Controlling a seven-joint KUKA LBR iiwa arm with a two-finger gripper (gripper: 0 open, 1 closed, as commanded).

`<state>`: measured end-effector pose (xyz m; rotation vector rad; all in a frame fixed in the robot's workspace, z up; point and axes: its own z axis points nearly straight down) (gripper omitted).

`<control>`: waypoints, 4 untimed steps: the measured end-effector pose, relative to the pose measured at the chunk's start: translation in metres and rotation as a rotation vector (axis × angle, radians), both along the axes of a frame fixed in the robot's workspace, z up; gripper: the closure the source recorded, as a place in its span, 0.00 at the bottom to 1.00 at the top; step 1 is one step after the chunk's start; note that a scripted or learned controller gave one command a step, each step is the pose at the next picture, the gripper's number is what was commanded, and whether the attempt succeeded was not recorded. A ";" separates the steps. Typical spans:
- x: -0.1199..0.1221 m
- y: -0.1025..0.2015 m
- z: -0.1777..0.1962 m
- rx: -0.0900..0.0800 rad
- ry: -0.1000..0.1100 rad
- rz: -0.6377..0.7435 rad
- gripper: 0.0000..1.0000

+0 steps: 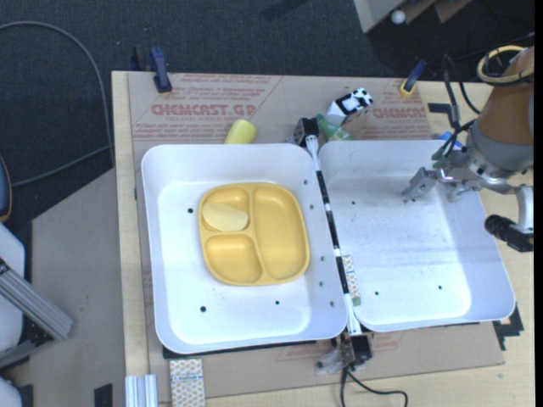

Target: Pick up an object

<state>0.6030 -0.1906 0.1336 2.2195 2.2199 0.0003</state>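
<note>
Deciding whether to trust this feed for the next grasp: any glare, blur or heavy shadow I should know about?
Camera view: even, soft light, with no hard glare on the white bins; the yellow tray is sharp with faint shadows; the gripper looks slightly soft and small, casting a light grey shadow on the right bin; the floor is dark.

Two shallow white plastic bins (170, 227) (458, 261), each marked with small black dots. Yellow three-compartment plate (271, 236), one compartment bearing a paler yellow oval piece (225, 217). Tan cardboard-covered tabletop (204, 108), printed in red lettering. Yellow cylinder (241, 131); blue clamp (159, 69); black-and-white patterned object (352, 103). Metallic grey pincer (422, 185).
</note>
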 end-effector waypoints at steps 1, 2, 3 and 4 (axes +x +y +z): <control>-0.054 0.053 -0.050 0.002 0.003 0.001 0.00; -0.069 -0.028 0.018 -0.001 0.000 -0.001 0.00; -0.083 0.025 -0.040 0.003 0.004 0.001 0.00; -0.025 0.019 0.012 0.000 0.000 0.001 0.00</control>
